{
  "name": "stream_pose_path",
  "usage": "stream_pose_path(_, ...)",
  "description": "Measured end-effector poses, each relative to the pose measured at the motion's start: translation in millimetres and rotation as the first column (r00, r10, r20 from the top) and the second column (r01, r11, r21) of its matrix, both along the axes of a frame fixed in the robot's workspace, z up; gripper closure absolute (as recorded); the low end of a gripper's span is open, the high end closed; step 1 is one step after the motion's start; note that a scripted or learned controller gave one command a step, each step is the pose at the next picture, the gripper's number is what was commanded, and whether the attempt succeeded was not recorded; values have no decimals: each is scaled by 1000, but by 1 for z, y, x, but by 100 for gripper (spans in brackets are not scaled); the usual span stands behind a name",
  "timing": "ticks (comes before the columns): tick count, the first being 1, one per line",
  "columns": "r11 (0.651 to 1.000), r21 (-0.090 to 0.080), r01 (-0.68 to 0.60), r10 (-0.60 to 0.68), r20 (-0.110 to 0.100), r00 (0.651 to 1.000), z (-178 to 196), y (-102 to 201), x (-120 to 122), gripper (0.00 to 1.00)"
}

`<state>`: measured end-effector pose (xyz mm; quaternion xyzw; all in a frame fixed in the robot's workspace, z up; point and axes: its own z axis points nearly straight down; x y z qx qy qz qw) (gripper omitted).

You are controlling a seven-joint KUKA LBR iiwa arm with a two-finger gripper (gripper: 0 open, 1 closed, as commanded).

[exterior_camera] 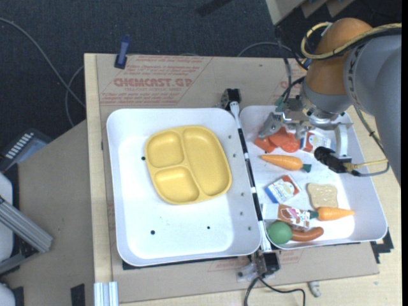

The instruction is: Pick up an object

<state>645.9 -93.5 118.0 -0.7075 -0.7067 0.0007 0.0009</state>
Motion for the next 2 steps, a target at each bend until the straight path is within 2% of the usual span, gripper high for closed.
stream_pose_path(1,1000,0,-2,2,4,1000,-33,-4,21,0)
stream_pose_path(2,1000,-1,-3,3,10,1000,-21,-4,23,100)
